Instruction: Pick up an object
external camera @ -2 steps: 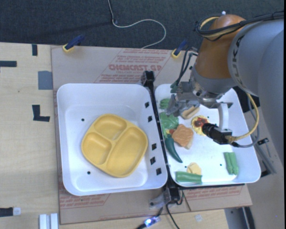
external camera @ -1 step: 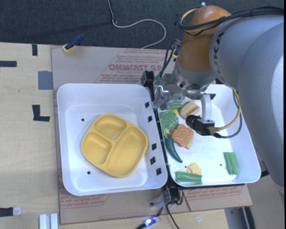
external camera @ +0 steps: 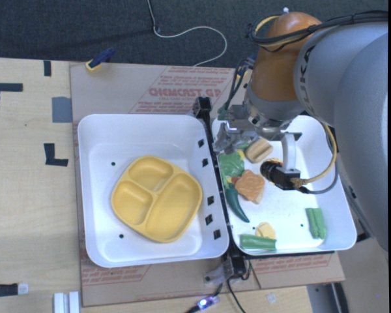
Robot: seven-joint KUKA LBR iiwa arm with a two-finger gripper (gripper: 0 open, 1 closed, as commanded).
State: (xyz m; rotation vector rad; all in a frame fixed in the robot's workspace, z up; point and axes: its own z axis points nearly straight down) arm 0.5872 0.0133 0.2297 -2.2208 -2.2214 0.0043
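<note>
The right bin (external camera: 288, 208) holds several toy foods: a green leafy piece (external camera: 231, 165), an orange-brown toast slice (external camera: 250, 186), a tan bread roll (external camera: 258, 150), a dark green chili (external camera: 236, 205), a small yellow piece (external camera: 266, 229) and two green sticks (external camera: 257, 242) (external camera: 316, 222). My gripper (external camera: 233, 137) hangs low at the bin's upper left corner, just above the leafy piece and beside the roll. The wrist hides its tips, and I see nothing held in it.
The left bin (external camera: 111, 139) bears a yellow divided plate (external camera: 158, 198). A black-clipped divider wall (external camera: 210, 175) separates the bins close to the gripper. A black cable end (external camera: 274, 173) dangles over the toast. A blue and yellow clip (external camera: 100, 58) lies on the bench behind.
</note>
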